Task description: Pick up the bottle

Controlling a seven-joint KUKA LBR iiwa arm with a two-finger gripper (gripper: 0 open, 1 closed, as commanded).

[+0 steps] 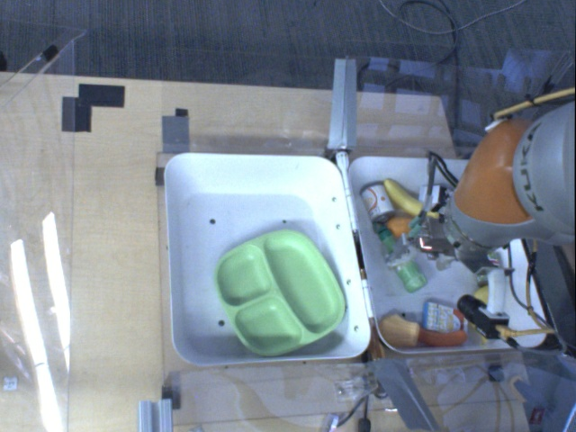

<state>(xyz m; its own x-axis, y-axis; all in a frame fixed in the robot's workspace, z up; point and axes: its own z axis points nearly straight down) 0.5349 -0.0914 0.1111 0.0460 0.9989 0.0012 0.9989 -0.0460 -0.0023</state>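
Observation:
The bottle (405, 266) is small and clear with a green end. It lies tilted in the middle of the right bin (369, 277), near its left wall. An orange and green bit (387, 235) sits just above the bottle. My gripper (430, 239) hangs low under the orange wrist band (490, 183), just right of and slightly above the bottle. It is close to the bottle, but the view does not show whether it touches it.
A can (376, 201) and a banana (402, 196) lie at the right bin's back. A brown roll (400, 329), a red item (441, 337) and a small blue-white pack (441, 315) lie at its front. The left bin (193, 241) holds a green divided plate (281, 291).

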